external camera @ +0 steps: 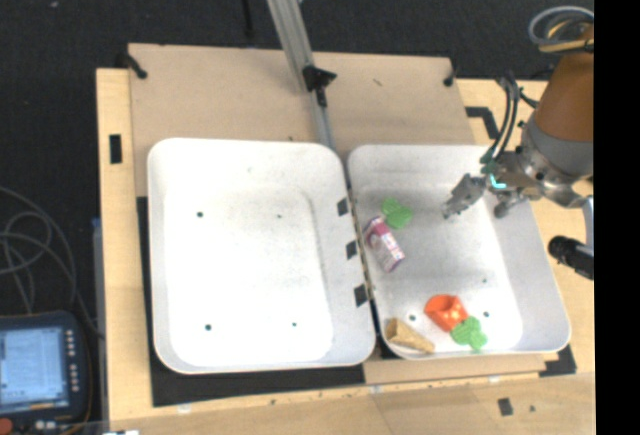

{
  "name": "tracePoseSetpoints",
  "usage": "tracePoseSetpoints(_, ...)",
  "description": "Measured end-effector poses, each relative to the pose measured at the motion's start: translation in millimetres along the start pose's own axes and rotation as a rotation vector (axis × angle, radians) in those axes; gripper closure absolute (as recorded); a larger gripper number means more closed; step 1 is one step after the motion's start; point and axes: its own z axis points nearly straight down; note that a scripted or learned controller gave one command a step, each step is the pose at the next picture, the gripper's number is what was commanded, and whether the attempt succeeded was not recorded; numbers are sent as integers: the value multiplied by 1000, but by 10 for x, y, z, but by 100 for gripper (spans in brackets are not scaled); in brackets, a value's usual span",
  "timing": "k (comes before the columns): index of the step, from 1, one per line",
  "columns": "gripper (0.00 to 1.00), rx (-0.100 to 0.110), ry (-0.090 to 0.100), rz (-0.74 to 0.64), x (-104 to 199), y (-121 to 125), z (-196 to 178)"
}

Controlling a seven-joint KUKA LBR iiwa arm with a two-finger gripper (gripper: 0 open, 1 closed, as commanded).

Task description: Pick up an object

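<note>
Over the far right part of the right-hand bin, the gripper hung with its two fingers spread apart and nothing between them, one finger pointing left toward the bin's middle and the other to the right near the bin's right wall. The arm, grey with an orange band, reached in from the right. Well to the left of the gripper, near the bin's left wall, lay a small green object, and just beside it, slightly nearer, a pink and white packet. At the near end of that bin sat a red-orange object touching a second green piece on its near right, with a tan wedge to their left by the near rim. The left-hand bin lay alongside, touching the right one.
</note>
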Motion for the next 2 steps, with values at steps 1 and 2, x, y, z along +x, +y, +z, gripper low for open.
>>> tracePoseSetpoints(1,0,-5,-1,0,1,10,-27)
tracePoseSetpoints(2,0,1,-2,3,34,-82,470)
